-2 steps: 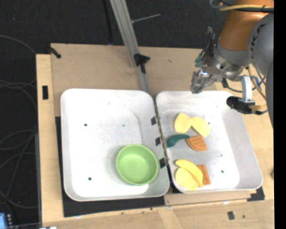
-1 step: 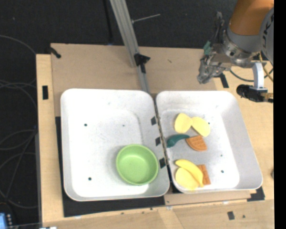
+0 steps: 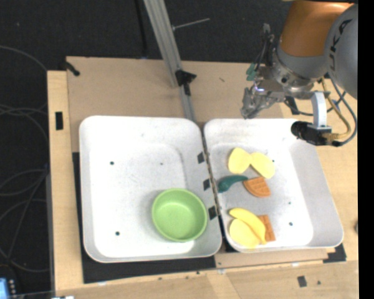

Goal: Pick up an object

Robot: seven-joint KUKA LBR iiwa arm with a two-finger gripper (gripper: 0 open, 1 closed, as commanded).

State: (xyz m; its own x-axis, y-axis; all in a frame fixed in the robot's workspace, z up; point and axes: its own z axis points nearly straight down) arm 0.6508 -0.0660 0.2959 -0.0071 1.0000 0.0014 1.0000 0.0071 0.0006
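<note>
My gripper (image 3: 254, 104): twelve o'clock above right bin (image 3: 311, 167); grip state indeterminable. Advised: descend squarely over yellow pieces (image 3: 250, 162), six o'clock.

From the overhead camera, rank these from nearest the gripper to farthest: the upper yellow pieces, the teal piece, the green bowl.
Measured from the gripper, above the right bin's far rim:
1. Upper yellow pieces, right bin, far half.
2. Teal piece, right bin, by the divider.
3. Green bowl, left bin, near corner.
</note>
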